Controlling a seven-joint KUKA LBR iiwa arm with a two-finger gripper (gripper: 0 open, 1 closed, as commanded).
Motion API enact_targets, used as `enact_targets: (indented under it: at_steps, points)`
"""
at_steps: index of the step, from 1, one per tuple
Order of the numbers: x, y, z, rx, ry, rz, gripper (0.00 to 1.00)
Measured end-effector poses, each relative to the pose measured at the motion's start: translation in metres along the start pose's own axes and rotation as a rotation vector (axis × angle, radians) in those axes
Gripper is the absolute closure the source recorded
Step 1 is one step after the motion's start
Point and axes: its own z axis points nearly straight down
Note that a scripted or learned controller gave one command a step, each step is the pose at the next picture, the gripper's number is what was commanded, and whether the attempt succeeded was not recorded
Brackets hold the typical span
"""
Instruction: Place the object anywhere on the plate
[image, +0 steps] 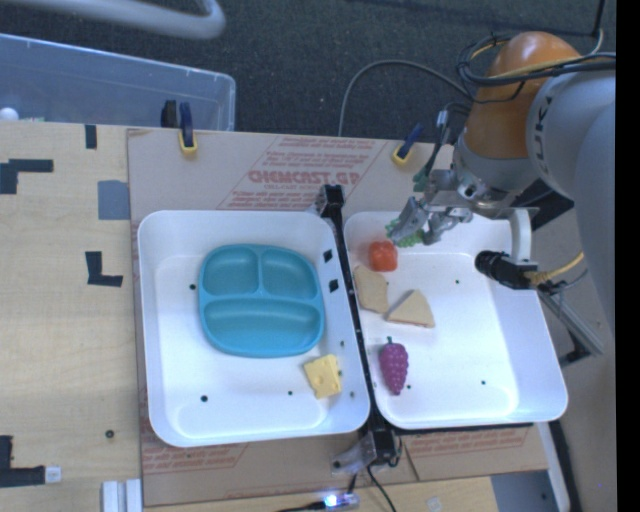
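Observation:
A blue divided plate (262, 300) lies in the left bin (160, 330). A yellow cheese piece (323, 376) rests in that bin just off the plate's lower right corner. In the right bin (500, 370) lie a small red tomato (382, 256), a tan slice (371, 291), a tan wedge (412, 309) and a purple grape bunch (394, 366). My gripper (410, 232) hangs over the right bin's far left part, just up and right of the tomato, its tips apart from it.
A black divider (345, 290) runs where the two bins meet. Both bins rest on a cardboard sheet (290, 170) held by yellow and blue clamps. A clear plastic box (110, 85) stands at the back left. A black cable loops behind the arm.

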Motion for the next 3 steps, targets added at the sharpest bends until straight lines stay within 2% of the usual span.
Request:
enact_targets:
  at_steps: [1, 2, 3]
  points:
    - [0.055, -0.023, -0.006, 0.0, 0.001, -0.001, 1.0]
    - [0.113, -0.034, 0.003, 0.001, 0.0, -0.001, 1.0]
    - [0.16, -0.045, -0.007, -0.001, 0.0, -0.001, 1.0]
